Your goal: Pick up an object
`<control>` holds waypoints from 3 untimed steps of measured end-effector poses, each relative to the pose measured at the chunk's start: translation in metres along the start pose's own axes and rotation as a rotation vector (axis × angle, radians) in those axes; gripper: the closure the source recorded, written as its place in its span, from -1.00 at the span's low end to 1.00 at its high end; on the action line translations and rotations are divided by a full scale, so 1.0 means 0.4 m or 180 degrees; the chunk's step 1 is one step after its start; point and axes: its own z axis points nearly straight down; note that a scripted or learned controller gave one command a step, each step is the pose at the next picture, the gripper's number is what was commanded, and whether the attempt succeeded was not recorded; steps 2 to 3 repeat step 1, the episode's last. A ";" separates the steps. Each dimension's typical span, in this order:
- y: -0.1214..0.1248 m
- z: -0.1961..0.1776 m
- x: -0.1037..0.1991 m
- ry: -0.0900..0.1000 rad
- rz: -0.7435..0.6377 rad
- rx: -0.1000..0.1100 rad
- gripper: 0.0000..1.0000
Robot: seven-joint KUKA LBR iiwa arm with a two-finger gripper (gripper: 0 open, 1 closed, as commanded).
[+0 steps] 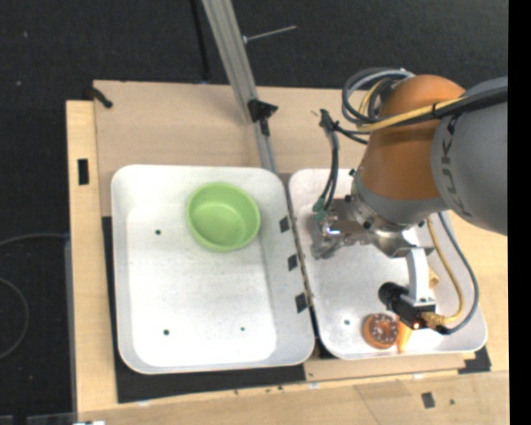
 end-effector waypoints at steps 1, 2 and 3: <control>-0.006 0.026 0.125 -0.0004 0.0005 0.0014 1.00; -0.006 0.026 0.125 -0.0004 0.0005 0.0014 1.00; -0.006 0.026 0.125 -0.0004 0.0005 0.0014 1.00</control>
